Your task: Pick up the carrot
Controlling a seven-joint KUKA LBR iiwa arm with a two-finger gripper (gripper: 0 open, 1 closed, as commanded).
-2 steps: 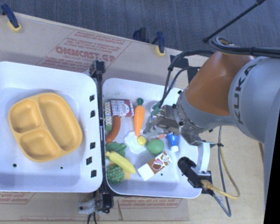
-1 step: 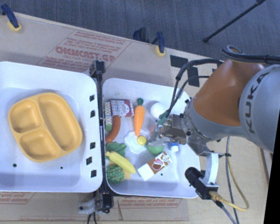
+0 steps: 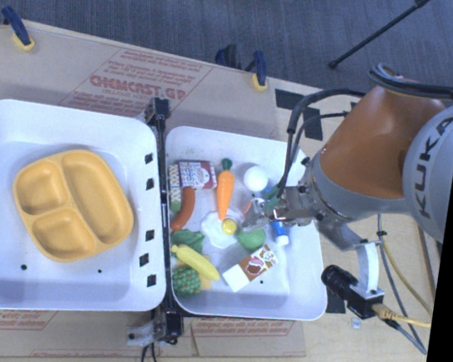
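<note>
The carrot, orange with a green top, lies lengthwise in the right bin, near its far middle. My gripper hangs low over the bin's right part, just right of the carrot, among small toys. The big orange and grey wrist covers most of it. Nothing can be seen between its fingertips, and the carrot lies apart from it.
Around the carrot lie a white egg, a red snack pack, a sausage, a fried egg, a banana, green items and a small carton. The left bin holds a yellow divided plate.
</note>
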